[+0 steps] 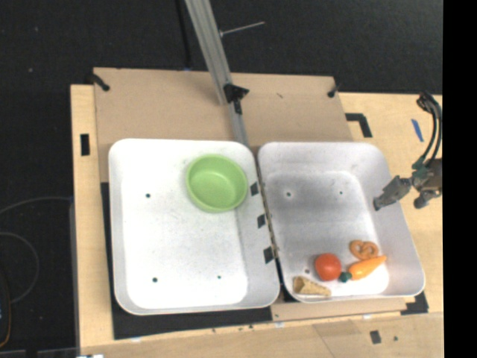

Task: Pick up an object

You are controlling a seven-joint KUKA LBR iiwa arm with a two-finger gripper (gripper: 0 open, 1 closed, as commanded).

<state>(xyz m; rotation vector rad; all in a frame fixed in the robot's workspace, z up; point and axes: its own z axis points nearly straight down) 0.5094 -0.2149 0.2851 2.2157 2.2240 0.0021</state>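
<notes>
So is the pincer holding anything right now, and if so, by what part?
Nothing is held. The pincer hangs over the right bin's right edge, apart from the tomato, carrot and pretzel.

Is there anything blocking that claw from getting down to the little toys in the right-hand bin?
Nothing visible does. The gripper hangs at the right bin's right rim; bare floor lies between it and the pretzel, carrot and tomato.

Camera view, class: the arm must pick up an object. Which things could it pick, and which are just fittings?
Could be picked:
green bowl
tomato
carrot
pretzel
sandwich wedge

Just fittings:
left bin
right bin
metal pole
</notes>
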